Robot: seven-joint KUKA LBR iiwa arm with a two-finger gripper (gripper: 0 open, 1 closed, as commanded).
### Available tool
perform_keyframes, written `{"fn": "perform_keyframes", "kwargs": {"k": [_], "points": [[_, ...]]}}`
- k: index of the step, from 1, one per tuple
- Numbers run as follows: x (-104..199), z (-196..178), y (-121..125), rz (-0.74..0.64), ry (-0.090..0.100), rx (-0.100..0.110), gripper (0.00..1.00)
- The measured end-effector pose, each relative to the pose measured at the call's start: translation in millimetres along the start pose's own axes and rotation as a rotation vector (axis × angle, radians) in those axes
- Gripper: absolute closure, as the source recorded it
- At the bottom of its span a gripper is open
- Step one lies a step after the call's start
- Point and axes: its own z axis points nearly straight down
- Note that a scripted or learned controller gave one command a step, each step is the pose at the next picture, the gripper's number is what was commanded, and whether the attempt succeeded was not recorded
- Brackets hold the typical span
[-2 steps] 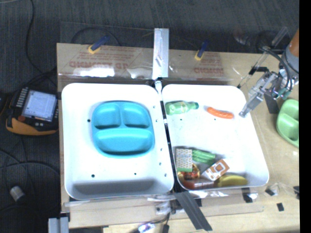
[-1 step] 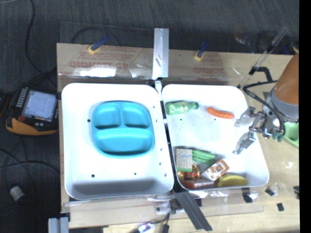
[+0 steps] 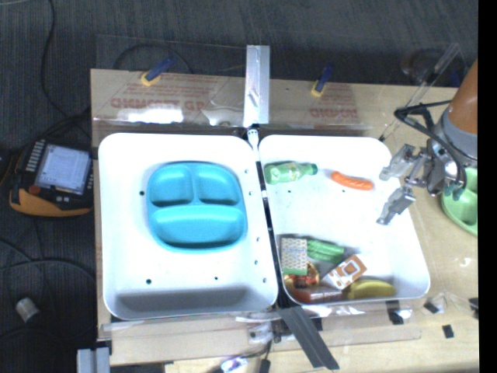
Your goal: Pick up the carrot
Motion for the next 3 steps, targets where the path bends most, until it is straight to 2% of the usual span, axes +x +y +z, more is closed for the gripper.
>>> {"fn": "perform_keyframes", "kwargs": {"k": [1, 2, 3], "points": [[38, 28, -41, -0.251, 0.002, 0.002, 0.00], [50, 66, -46, -0.420, 0.003, 0.002, 0.00], [-24, 85, -18, -0.661, 0.001, -0.001, 0.00]]}}
